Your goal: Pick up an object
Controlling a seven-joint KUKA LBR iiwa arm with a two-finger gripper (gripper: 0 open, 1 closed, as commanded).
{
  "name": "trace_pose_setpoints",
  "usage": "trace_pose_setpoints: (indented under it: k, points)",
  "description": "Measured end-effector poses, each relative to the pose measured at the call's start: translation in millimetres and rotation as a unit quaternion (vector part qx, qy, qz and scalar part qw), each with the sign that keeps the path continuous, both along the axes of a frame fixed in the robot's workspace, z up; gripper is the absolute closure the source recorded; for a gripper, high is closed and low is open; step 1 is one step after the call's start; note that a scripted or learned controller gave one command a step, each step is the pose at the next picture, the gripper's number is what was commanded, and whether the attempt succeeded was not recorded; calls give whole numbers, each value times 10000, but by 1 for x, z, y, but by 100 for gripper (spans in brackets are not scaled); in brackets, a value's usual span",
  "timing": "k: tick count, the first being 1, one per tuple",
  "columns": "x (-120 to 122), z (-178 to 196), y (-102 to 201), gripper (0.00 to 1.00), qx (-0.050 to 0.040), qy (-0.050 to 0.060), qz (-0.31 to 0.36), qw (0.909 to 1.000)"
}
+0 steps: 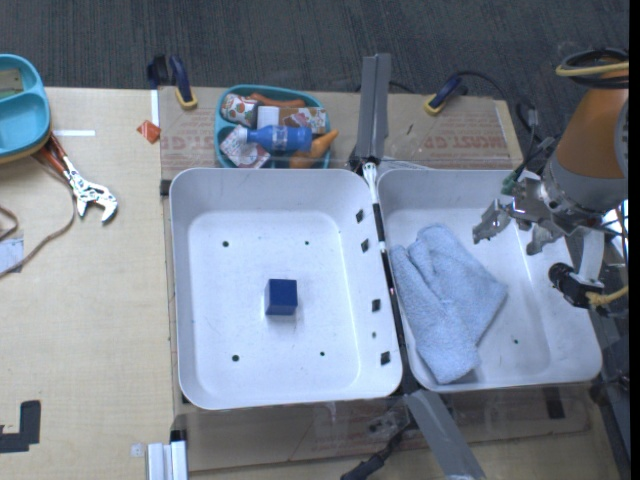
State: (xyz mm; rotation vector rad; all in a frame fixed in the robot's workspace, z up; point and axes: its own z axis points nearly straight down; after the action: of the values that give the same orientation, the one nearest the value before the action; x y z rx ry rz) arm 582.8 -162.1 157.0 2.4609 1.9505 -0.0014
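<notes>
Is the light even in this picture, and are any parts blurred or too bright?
Camera view: the light is soft and even; the blue cube casts a faint shadow on the left bin; the white bin floors look bright but keep detail; the arm's wrist near the pincer looks slightly soft.

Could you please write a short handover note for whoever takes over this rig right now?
Gripper: above the right bin's far side, nothing seen between its fingers; whether open or shut is not clear from this view.
Things: a blue block lies near the middle of the left bin; a light blue cloth lies crumpled in the right bin's left half.
Done: nothing picked up yet.
Left: go down on one of the two, probably the nearby cloth, grip it and lift it.
</notes>
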Motion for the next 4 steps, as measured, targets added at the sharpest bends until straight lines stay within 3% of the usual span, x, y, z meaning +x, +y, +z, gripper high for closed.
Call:
trace_pose_setpoints:
  k: [1,2,3,4]
  points:
    - [-8,53,-40,0,-1,5,21,10000]
    - [-26,109,-32,0,-1,5,-663,9978]
    - [-36,128,-33,0,-3,11,-1916,9815]
    - [-7,84,27,0,-1,23,-3509,9364]
